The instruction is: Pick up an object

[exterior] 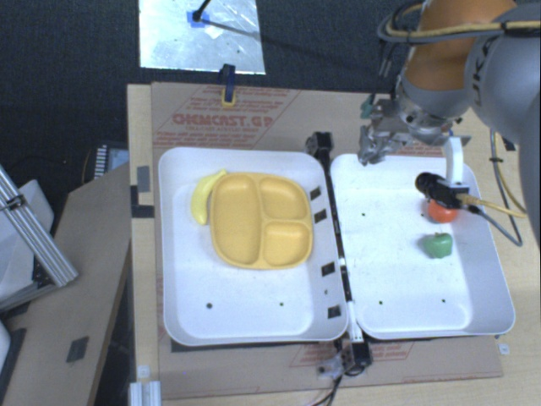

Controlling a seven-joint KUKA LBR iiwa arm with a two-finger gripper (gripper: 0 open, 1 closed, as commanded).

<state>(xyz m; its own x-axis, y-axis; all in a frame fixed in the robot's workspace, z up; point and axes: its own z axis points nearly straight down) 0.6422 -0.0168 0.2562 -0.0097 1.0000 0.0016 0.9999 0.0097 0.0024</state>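
Note:
My gripper [373,151] hangs over the far left corner of the right bin [397,311], with nothing visibly held in it. A green pepper-like object [437,244] lies in the right part of that bin. A small orange-red object [439,212] sits just beyond it, partly hidden by the robot's black attachment. Both are apart from the gripper, to its right and nearer the camera.
The left bin [186,311] holds a yellow divided plate [258,220], and a yellow banana [201,196] lies against the plate's left edge. A black divider with clips [334,235] runs between the bins. The arm's grey and orange body [461,41] looms over the far right.

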